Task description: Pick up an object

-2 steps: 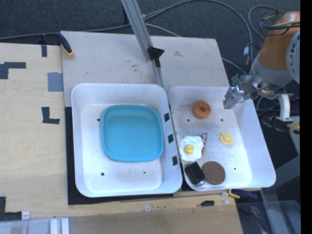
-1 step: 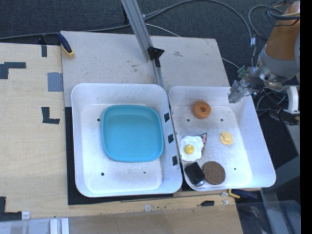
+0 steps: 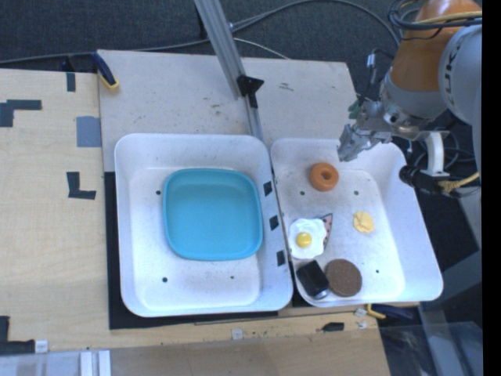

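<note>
Pincer: your gripper [image 3: 350,149] hangs over the far rim of the right bin [image 3: 407,210]; whether it stands wide or narrow cannot be told from this slant, and nothing is seen in it.
Nearest object: the orange ring [image 3: 323,176] lies just beside the pincer tip, on the bin floor, apart from it.
Other candidates: a fried-egg piece [image 3: 307,236], a small yellow piece [image 3: 363,222], a brown disc [image 3: 343,277] and a black block [image 3: 311,277], all in the same bin.
Left bin: holds a blue plate [image 3: 212,214].
Progress: you have nothing lifted; descent, closing and raising all remain, by my judgement.
Obscured: the tip is dark and blurred; the arm's bulk is cut off at the right.
</note>
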`<action>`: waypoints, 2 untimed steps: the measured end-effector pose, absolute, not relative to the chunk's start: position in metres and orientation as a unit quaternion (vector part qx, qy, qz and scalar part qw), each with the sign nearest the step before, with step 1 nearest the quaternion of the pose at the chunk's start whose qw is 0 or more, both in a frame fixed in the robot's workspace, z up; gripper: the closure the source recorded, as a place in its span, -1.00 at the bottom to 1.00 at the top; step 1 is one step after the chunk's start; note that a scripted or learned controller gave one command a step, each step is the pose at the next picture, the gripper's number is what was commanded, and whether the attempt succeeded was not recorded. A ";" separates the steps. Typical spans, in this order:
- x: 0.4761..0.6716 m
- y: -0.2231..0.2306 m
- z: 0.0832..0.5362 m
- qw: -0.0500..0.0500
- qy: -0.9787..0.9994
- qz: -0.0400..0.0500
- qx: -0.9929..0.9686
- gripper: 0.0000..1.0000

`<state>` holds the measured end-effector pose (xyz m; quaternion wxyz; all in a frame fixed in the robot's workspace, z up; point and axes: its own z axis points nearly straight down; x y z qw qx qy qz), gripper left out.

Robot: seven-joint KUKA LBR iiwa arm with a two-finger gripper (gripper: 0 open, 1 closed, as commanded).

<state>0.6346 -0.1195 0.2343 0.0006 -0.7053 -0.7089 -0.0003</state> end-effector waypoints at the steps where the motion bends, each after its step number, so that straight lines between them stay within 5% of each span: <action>1: 0.633 -0.060 0.225 0.001 -0.709 0.000 -0.705 1.00; 2: 0.627 -0.001 0.229 0.001 -0.709 0.000 -0.705 1.00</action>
